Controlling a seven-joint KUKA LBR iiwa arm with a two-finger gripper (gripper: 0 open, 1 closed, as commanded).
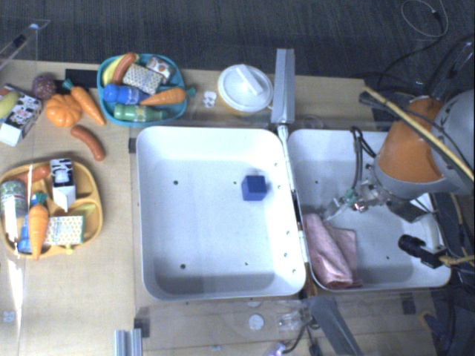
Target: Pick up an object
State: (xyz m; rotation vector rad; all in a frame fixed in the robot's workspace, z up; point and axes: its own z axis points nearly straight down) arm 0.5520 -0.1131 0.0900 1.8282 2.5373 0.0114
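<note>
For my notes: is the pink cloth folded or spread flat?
Folded. The pink cloth lies as a narrow bunched strip in the right bin.

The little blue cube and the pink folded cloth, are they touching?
Apart. The camera view shows the small blue cube in the left white bin, the pink folded cloth in the right white bin.

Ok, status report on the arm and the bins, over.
Gripper over right bin, above pink cloth. Blue block alone in left bin. Nothing blocking.
</note>
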